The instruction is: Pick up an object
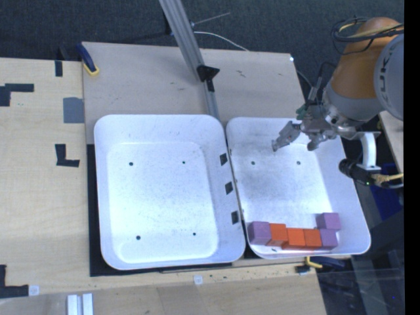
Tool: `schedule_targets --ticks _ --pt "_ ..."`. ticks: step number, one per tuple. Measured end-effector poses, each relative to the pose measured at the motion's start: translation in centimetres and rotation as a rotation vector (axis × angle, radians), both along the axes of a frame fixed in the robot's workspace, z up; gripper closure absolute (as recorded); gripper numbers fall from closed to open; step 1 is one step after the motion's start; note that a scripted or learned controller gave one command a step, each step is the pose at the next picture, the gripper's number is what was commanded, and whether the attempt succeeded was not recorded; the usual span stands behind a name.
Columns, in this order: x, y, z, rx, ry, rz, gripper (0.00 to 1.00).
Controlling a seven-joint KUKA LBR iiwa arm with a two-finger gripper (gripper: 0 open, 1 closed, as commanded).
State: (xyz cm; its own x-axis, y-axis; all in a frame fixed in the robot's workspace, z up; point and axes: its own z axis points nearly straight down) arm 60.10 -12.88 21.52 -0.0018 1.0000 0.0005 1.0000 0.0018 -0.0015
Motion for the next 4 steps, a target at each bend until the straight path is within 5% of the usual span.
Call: schedule_targets --ticks 1,2,3,4 --pt "1.9 -2.4 6.2 -0.003 -0.008 -0.001 0.0" --pt "4.6 -3.2 7.3 -0.002 -0.004 0.001 0.0" --pt "4.5 -3.2 8.2 -0.003 -0.002 0.002 1.0" --pt "8.0 -3.4 1.1 -0.001 0.005 0.001 1.0"
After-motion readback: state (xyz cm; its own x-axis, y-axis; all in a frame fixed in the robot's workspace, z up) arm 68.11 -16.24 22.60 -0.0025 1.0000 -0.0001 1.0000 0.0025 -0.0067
